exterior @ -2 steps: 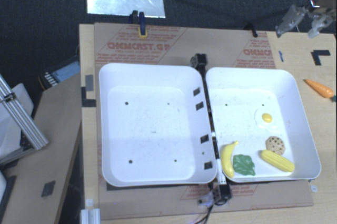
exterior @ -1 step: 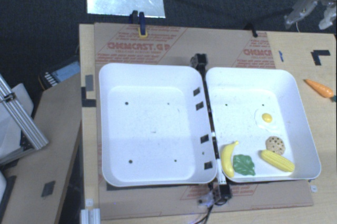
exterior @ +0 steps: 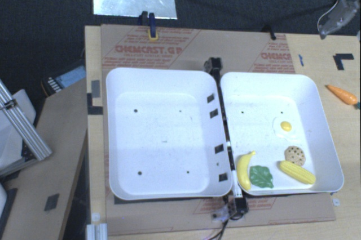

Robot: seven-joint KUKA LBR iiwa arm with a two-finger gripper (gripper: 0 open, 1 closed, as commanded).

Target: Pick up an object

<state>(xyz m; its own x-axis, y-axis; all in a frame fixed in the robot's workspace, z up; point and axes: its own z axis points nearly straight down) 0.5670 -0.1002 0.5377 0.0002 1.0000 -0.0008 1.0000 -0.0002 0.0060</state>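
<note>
- The hand hangs at the top right of the view, off past the far right corner of the table; it shows as a pale grey blur, and I cannot tell whether it is apart or together. Nothing is seen in it.
- All the things to pick lie in the right bin, gathered toward its near right part: a banana beside the wall that divides the bins, a green leaf touching the banana's right side, a corn cob near the front right corner, a cookie just behind the corn, and a fried egg further back, apart from the rest.
- The left bin offers nothing to aim at. A carrot lies on the table outside the right bin.
- The step in hand looks like the approach: the arm has yet to come over the right bin and pick a target.
- The corn seems the best choice: thick, raised, with free space on its long sides. Set the hand across its short width and come straight down.
- The egg and cookie lie flat and would likely slip out; the banana sits so near the wall and leaf that one side may catch.
- Lift slowly and check that the thing comes up.
</note>
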